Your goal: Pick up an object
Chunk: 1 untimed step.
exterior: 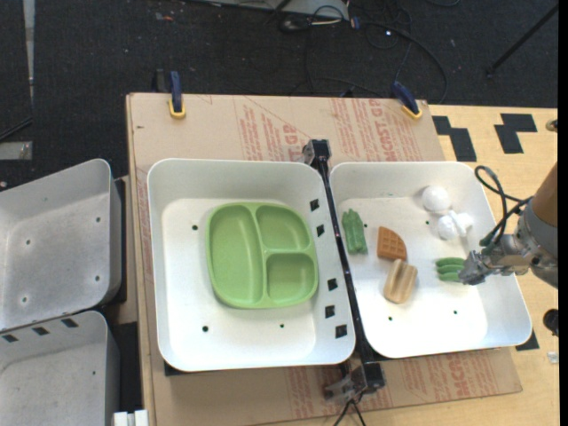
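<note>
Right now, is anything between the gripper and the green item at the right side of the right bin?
Nothing visible stands between them. The gripper is right at the green item, at its right end. The white ball lies above it in the view and the tan roll to its left, both apart from it.

dark speckled floor [80, 51], cables [417, 43] trailing up top, cardboard sheet [266, 127] clamped to bench, white trays [53, 238] at left
</note>
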### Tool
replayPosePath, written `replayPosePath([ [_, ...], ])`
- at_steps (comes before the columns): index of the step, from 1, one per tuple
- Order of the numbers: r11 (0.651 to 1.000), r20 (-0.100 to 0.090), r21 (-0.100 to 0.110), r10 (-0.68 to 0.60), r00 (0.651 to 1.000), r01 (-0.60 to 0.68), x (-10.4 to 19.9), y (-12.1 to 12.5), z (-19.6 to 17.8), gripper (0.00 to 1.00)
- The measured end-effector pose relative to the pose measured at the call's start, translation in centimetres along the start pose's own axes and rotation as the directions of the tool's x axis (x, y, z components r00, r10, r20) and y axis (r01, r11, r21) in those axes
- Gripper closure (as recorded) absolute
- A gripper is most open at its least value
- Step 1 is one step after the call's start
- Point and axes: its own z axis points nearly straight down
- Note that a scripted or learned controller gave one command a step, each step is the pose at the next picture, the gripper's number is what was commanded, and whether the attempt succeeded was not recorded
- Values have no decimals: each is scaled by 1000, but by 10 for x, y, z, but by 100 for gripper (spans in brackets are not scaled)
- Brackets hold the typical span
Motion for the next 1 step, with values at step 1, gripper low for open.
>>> replayPosePath([
  [1,1000,1,-2,-2,1000,2,1,7,-43,100],
])
